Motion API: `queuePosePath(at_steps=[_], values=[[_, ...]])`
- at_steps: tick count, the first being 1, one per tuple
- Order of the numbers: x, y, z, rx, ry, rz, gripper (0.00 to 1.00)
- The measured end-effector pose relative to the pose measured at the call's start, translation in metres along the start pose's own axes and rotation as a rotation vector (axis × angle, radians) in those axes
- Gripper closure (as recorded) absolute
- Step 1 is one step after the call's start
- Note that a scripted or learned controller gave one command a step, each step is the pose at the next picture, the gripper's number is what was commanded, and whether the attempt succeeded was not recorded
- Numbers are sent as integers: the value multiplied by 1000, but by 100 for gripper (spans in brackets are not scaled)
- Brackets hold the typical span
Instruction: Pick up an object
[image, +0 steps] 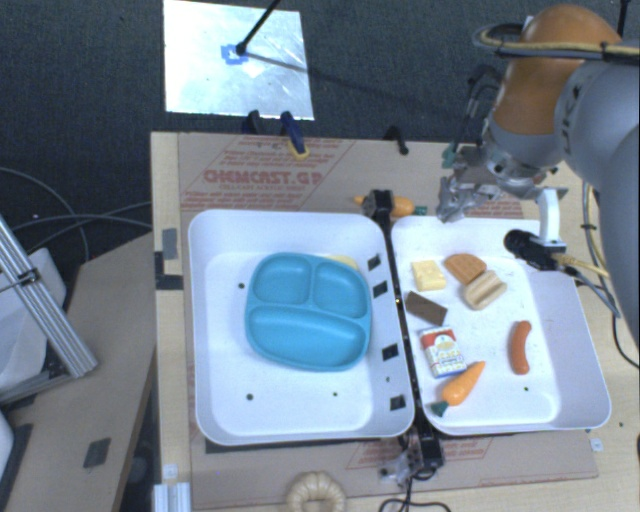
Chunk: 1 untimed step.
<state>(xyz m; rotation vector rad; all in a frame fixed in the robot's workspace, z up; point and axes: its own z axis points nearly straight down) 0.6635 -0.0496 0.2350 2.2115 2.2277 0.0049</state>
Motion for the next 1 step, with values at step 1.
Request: queuePosePath(at_steps=[1], values=[[-10, 5, 5, 0, -2, 7, 100]])
